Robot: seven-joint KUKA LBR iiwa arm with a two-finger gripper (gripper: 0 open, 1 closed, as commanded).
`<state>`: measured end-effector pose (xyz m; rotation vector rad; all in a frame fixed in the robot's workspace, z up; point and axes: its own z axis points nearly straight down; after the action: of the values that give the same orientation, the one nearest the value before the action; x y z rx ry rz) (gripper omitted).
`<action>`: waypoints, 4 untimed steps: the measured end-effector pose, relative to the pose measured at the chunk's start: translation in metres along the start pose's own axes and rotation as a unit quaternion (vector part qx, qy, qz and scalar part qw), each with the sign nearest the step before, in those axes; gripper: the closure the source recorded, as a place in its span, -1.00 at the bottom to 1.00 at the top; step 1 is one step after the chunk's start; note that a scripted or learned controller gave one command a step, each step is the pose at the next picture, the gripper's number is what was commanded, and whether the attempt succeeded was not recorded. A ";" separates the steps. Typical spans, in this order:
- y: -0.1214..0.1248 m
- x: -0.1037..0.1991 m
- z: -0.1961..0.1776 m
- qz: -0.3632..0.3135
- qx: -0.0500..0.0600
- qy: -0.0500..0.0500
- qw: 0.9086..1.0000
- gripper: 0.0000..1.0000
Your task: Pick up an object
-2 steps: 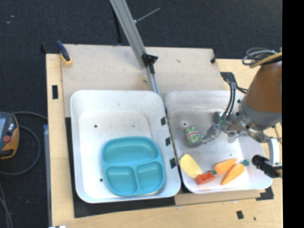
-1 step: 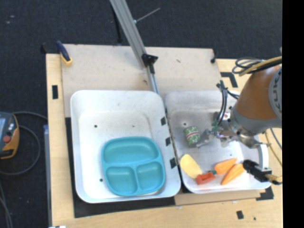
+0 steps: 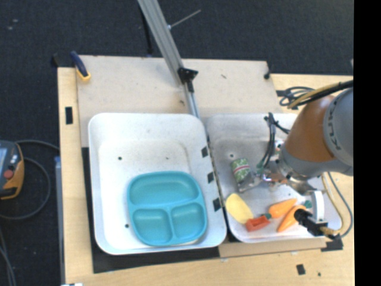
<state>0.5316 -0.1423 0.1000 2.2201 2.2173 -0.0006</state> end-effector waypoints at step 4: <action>0.003 0.040 -0.128 -0.004 -0.001 0.002 1.000 1.00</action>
<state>0.5346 -0.1020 0.2283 2.2108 2.2278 0.0058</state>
